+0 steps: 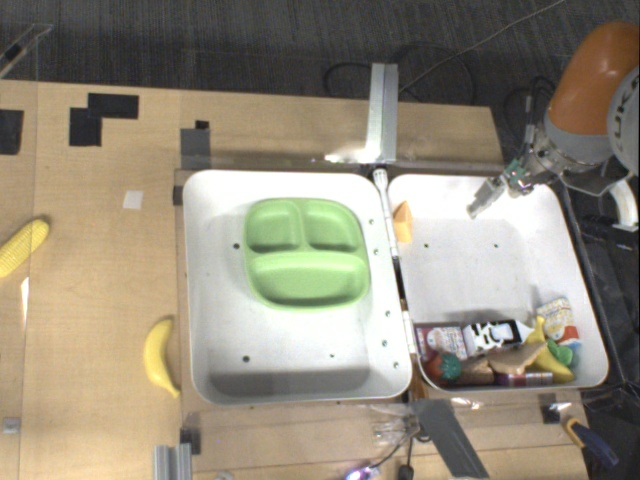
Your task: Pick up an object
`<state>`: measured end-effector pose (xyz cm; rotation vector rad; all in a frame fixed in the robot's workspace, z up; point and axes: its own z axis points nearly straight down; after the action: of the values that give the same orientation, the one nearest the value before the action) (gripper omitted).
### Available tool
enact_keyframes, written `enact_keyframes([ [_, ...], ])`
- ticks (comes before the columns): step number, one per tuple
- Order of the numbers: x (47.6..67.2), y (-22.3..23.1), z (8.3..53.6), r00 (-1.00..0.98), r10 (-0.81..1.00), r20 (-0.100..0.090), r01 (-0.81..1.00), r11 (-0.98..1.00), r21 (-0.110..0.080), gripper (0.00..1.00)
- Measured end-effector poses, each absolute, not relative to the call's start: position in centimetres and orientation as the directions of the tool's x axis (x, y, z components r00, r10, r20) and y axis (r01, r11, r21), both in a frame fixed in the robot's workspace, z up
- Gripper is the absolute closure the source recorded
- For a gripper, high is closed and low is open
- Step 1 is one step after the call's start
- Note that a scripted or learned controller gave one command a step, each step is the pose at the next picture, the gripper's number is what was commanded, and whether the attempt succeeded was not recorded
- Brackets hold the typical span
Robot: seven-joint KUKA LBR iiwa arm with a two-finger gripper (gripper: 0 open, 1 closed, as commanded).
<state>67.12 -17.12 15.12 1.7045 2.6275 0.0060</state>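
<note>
Hovering near the right bin's [585, 298] far rim, the gripper [487, 200] (finger state unclear) overlooks bare floor; clutter [505, 348] crowds the near edge.

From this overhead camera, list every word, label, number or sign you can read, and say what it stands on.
Nothing here can be read as text.
Dark carton in the right bin: white print, too blurred to read.
Yellow packet beside it: marks too small to read.
Orange band on the arm: dark marking at its right edge, cut off and unreadable.
Black patches on the bench: plain shapes, not lettering.
</note>
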Motion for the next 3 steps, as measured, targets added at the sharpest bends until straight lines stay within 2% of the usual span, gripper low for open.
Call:
enact_keyframes([
  [1, 66.7, -12.1, 9.4, -0.517, 0.856, -0.011, 0.856, 0.517, -0.008, 0.00],
  [2, 67.0, -10.4, 9.0, -0.331, 0.944, -0.012, 0.944, 0.331, 0.002, 0.00],
  [3, 67.1, -15.2, 15.7, -0.268, 0.963, -0.004, 0.963, 0.268, 0.009, 0.00],
])
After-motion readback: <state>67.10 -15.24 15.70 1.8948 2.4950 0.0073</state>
